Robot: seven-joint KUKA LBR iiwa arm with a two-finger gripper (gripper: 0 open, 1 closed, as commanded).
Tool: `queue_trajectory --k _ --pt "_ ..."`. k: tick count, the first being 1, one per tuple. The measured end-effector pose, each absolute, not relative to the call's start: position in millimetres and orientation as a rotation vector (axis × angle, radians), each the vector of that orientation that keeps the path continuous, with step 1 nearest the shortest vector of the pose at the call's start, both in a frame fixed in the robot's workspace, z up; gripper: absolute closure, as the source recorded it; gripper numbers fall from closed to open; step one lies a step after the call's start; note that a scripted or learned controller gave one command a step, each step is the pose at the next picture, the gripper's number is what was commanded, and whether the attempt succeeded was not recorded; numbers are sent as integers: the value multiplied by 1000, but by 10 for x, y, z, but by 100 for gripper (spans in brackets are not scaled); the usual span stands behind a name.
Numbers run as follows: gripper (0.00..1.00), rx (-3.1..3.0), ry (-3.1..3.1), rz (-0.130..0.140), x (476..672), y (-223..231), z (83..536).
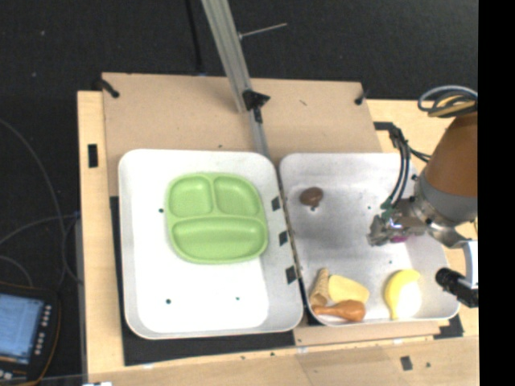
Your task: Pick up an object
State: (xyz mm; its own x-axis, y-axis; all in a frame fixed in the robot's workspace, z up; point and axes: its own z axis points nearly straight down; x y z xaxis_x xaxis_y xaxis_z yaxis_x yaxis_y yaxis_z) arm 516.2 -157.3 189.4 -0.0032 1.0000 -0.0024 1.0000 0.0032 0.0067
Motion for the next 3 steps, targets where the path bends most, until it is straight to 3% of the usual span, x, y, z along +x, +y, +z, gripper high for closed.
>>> queue_trajectory --k 2,3 --pt "100 2213 2221 4 5190 -1622 2741" --pt "100 2213 2227 1 5418 -1159 2595"
